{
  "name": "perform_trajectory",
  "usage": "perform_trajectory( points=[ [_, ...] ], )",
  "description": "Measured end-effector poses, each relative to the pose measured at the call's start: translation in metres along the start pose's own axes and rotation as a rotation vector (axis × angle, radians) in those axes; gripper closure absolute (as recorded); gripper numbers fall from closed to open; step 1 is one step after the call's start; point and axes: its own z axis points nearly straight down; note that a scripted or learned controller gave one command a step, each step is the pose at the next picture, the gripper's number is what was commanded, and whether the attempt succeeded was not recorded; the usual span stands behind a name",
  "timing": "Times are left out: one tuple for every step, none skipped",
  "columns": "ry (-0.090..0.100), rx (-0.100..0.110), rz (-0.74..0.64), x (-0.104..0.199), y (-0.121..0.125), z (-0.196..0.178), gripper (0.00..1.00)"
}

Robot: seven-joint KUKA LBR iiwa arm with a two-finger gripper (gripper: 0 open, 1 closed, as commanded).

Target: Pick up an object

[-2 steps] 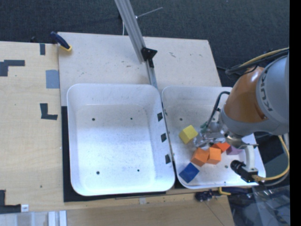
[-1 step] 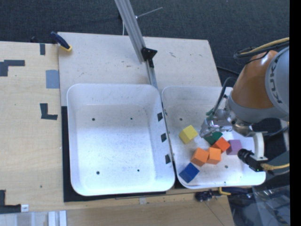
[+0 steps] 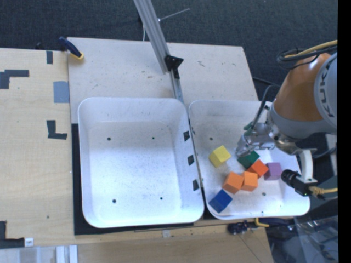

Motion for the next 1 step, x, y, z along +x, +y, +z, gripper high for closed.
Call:
perform_trajectory(
  points=[
    [0.002,0.002,-0.006,0.0561,0.0172,-0.0068,1.00]
  ],
)
